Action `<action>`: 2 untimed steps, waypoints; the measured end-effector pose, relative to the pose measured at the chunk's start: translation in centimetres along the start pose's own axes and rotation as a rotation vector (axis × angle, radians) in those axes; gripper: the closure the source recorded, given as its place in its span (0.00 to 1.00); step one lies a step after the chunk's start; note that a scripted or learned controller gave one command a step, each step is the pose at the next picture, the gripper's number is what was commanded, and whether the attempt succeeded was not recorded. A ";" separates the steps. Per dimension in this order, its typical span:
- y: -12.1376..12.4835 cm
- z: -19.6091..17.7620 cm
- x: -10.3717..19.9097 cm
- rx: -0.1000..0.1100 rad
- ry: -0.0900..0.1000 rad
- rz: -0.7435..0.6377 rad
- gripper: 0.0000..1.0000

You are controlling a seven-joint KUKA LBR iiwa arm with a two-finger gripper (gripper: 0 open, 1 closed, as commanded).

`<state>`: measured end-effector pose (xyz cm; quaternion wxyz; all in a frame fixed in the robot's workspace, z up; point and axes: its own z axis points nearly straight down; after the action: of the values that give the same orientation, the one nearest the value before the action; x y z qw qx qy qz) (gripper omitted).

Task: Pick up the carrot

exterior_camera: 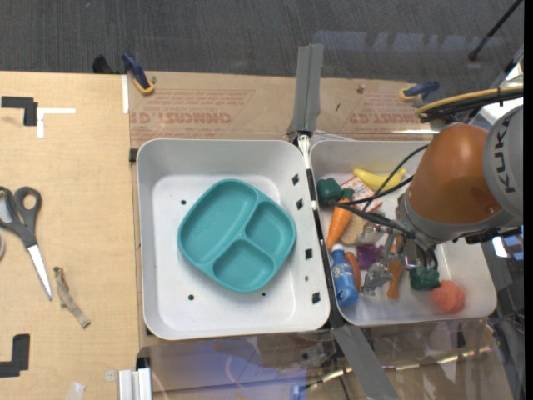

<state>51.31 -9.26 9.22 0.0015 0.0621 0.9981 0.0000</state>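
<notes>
The carrot (339,222) is an orange cone with a dark green top (328,191). It lies tilted near the left wall of the right bin (475,261). My gripper (388,258) hangs below the arm's orange band (454,182), over the middle of that bin's clutter. It is to the right of the carrot and a little nearer the front, apart from it. The wrist hides much of what lies beneath the gripper.
The right bin also holds a blue bottle (342,278), a yellow banana (376,177), a pink-orange ball (450,297), a green piece (425,279), a purple item (370,258) and small orange pieces. A teal divided plate (237,235) lies in the left bin (158,223). Scissors (27,223) lie on the bench at the left.
</notes>
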 end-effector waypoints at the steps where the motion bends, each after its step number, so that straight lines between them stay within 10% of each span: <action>1: 0.3 -0.1 -10.2 0.006 -0.002 0.066 0.00; 2: -0.1 -0.1 -11.9 0.018 0.013 0.007 0.00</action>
<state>63.08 -10.82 9.36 -0.0054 0.0656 0.9978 -0.0086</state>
